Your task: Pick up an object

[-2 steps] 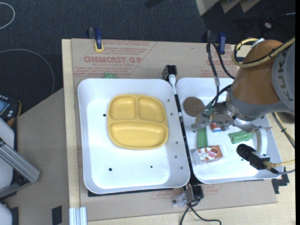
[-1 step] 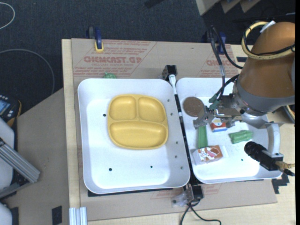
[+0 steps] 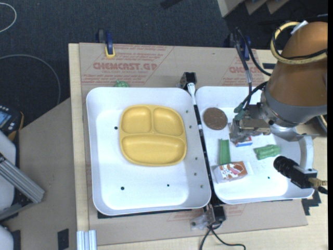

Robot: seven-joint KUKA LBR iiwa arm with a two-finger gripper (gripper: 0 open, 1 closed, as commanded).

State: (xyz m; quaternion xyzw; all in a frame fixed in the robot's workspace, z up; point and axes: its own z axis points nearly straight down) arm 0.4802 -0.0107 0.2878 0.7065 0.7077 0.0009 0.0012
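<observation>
My gripper (image 3: 239, 135) hangs low in the right bin (image 3: 291, 191), near its middle. Just beneath and beside it a small red and blue item (image 3: 243, 141) peeks out, partly hidden by the gripper. A brown round disc (image 3: 215, 118) lies to the gripper's left. A green stick (image 3: 223, 152) lies below-left of it, and a green lumpy piece (image 3: 267, 151) sits to the lower right. A red and white packet (image 3: 231, 171) lies toward the bin's front. I see nothing held.
The left bin (image 3: 104, 139) holds a yellow divided plate (image 3: 153, 135). A black cylindrical part (image 3: 290, 171) juts over the right bin's front right corner. The arm's orange and grey body (image 3: 299, 72) covers the right bin's back right.
</observation>
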